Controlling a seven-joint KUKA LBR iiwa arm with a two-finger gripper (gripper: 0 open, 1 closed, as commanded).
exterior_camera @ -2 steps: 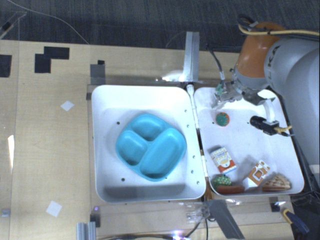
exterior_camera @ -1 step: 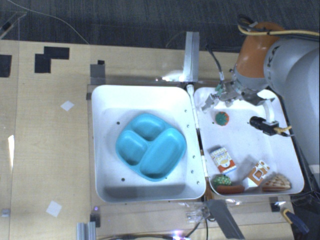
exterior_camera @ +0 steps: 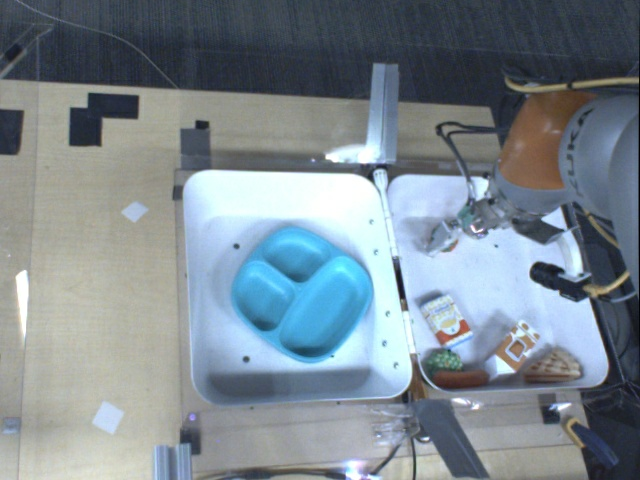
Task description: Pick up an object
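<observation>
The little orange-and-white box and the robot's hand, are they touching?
Apart. The camera view shows bare white bin floor between the hand and the orange-and-white box, which lies nearer the camera.

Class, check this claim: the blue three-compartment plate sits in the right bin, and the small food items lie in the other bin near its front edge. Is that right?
Not quite. The camera view shows the blue plate in the left bin; the food items lie in the right bin, near its front edge.

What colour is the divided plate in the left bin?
Light blue all over; the divided plate shows plainly in the overhead camera view.
</observation>
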